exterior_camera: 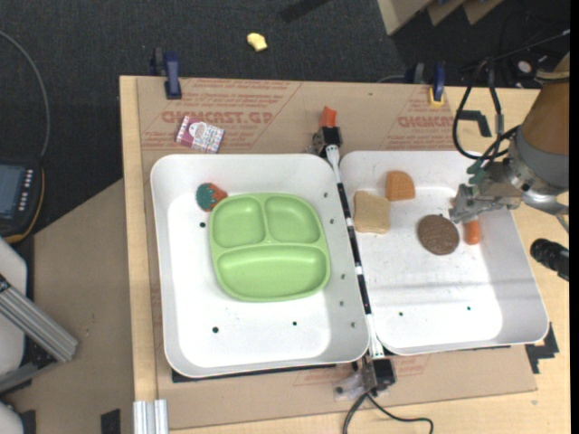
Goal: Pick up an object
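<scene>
Looking down on the bench, you have the two white bins side by side on a brown board: the left bin (181, 315) and the right bin (507, 315), their inner edges touching along a black hinge line.

Left bin: a green divided plate (269, 247) lies flat near the middle, with two small compartments at the far side and one long one at the near side. A small red-and-green item (211, 195) sits just beside the plate's far-left corner, touching or nearly touching its rim; you cannot tell which.

Right bin: four loose things cluster in the far half. A tan block (372, 212) lies close to the hinge line. An orange block (400, 185) sits just beyond it, near but apart. A brown disc (438, 235) lies flat toward the bin's middle. A small orange piece (472, 232) rests just to the right of the disc.

Arm: it enters from the right, grey with the orange band at the frame edge. The gripper (463, 208) hangs low over the right bin, just above the disc's far-right edge and the small orange piece. Its metal parts overlap too much for you to tell how far the fingers are apart, and nothing can be seen between them.

Outside the bins: a small pink-and-white packet (199, 134) lies on the board beyond the left bin, and a yellow scrap (257, 41) lies on the dark floor beyond the bench.
</scene>
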You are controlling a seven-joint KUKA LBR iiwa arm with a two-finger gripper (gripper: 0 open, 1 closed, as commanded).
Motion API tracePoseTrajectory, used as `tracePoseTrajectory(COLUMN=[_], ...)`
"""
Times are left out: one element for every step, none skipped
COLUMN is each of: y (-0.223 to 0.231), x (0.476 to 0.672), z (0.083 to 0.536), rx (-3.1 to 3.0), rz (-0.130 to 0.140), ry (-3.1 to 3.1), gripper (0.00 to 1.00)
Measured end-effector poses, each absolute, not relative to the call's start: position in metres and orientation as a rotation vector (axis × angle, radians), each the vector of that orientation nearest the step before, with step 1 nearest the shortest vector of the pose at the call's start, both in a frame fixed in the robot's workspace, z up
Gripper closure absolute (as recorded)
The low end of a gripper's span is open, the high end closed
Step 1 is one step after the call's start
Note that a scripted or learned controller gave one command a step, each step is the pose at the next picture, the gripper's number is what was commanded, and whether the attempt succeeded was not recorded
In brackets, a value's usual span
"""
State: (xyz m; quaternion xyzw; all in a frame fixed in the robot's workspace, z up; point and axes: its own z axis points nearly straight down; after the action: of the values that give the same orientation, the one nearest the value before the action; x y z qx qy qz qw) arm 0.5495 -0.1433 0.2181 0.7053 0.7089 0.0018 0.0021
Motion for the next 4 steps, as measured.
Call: tracePoseTrajectory(y=[-0.146, -0.172, -0.163, -0.164], x=[0.549, 0.589, 0.587, 0.59], z=[0.215, 0.11, 0.086, 0.101], rx=[2.219, 2.225, 2.219, 2.212], rz=[0.001, -0.006, 0.0, 0.01], ry=[2.221, 2.225, 2.219, 2.211], gripper=[0.0, 0.0, 0.0, 1.0])
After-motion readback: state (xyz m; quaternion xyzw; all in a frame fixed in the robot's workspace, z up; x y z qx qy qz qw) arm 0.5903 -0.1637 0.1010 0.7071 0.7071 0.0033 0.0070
